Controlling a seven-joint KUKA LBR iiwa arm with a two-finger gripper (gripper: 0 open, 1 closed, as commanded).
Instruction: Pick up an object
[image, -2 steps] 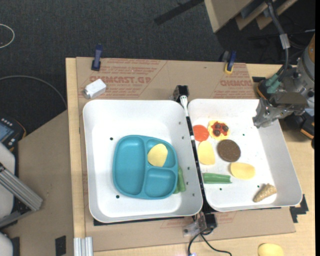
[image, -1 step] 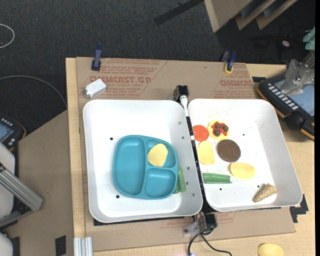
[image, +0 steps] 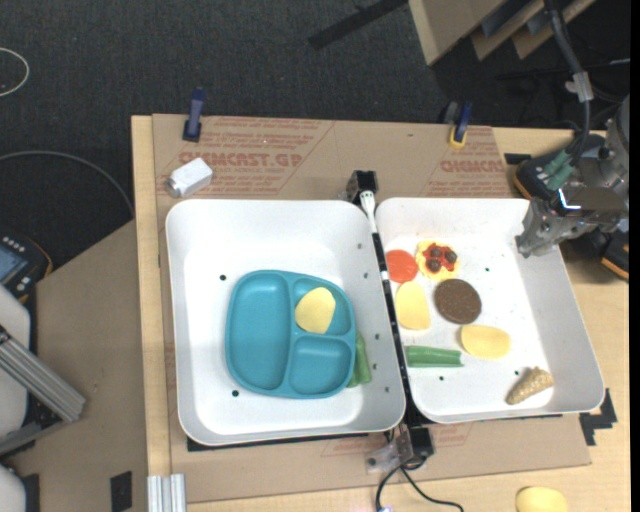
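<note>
From my seat I see the gripper (image: 537, 237) at the upper right rim of the right bin (image: 570, 330), hanging off the grey arm (image: 590, 180) that comes in from the right; I cannot tell whether it is released or clenched, and nothing shows between it that I could call held; the left bin (image: 200, 260) carries a blue divided tray (image: 290, 333), and a yellow piece (image: 316, 310) lies in the tray's upper right compartment; a green strip (image: 361, 362) sits just beside the tray's right edge, against the bin wall; in the right bin a red disc (image: 402, 265) lies near the top left, with a yellow piece bearing dark red dots (image: 438, 257) just beside it; below them a pale yellow piece (image: 413, 306) lies next to a brown round disc (image: 457, 300); lower down a yellow oval (image: 485, 341) sits close to a green bean pod (image: 433, 356); a tan cone-shaped thing (image: 529, 384) rests near the bin's lower right corner, apart from the rest; both bins sit side by side on the cardboard-covered desk (image: 300, 155).
</note>
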